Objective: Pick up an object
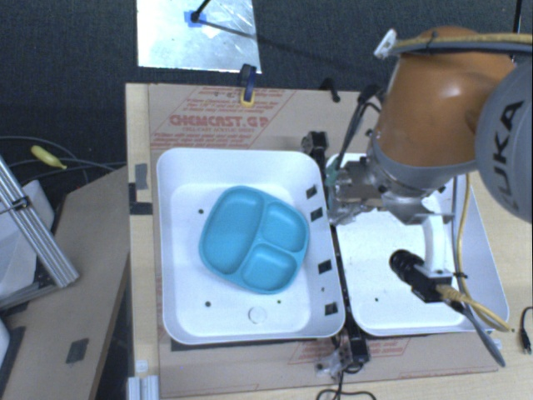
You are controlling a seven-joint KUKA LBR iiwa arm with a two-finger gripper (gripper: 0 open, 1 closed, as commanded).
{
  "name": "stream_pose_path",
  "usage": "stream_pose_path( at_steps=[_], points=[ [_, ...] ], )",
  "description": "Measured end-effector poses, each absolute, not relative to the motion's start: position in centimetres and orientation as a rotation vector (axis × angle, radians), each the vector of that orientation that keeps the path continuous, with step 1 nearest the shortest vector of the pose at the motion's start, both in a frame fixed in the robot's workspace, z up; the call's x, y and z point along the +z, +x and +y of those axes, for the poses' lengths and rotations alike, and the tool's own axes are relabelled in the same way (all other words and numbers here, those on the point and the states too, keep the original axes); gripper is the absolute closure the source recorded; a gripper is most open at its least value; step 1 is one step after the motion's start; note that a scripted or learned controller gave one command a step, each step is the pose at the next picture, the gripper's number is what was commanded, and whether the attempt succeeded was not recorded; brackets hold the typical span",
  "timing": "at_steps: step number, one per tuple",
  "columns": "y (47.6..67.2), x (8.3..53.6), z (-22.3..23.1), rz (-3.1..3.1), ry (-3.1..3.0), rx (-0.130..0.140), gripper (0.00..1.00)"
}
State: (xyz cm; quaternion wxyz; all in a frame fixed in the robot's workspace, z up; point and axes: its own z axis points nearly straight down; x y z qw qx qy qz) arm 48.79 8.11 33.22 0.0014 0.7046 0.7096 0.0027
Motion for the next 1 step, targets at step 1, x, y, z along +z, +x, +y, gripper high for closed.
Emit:
stream_pose_path(
  at_steps=[1],
  points=[
    [48.87,34.28,8.13,2.232,2.205,0.012,1.0]
  ],
)
